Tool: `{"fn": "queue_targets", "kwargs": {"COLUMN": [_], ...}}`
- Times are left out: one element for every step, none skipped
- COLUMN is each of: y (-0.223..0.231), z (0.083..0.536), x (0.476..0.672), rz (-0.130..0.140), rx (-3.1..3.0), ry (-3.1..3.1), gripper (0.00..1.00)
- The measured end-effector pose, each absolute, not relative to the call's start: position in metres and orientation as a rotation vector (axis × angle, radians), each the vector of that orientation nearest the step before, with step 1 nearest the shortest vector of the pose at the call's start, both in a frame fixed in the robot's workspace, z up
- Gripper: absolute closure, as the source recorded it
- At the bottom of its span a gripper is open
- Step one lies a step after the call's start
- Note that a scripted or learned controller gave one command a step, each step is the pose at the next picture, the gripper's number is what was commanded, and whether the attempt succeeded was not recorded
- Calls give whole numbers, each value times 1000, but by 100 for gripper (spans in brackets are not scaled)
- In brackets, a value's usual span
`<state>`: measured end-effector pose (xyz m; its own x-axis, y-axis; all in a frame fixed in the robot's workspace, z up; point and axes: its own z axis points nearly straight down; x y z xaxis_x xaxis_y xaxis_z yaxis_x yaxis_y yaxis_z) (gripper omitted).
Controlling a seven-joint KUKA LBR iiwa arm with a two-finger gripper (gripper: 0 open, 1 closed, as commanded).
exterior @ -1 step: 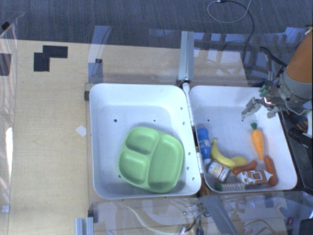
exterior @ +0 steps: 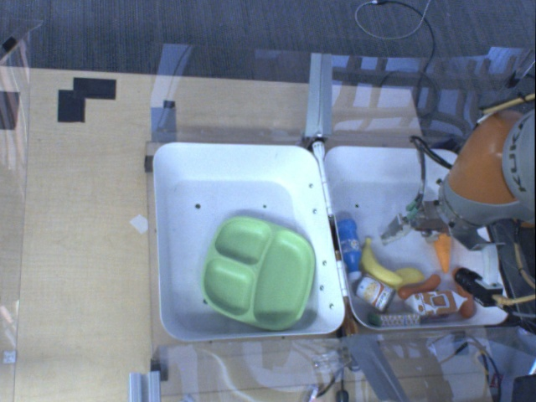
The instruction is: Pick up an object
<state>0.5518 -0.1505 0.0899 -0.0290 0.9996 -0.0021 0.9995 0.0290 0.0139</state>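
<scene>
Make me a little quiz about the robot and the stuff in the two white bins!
1. True or false: the green tray lies in the left bin.
2. Which thing is closest to the gripper? A) green tray B) banana C) blue bottle
3. Fill in: the carrot is coloured ____.

Key: 1 true. 2 B, the banana, which lies just below the gripper in the right bin. 3 orange.
</scene>
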Motion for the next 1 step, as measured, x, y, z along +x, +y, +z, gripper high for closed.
{"fn": "queue_targets", "kwargs": {"y": [-149], "z": [102], "x": [555], "rz": [23], "rx": [2176], "ry": [2245], "gripper": [100]}}
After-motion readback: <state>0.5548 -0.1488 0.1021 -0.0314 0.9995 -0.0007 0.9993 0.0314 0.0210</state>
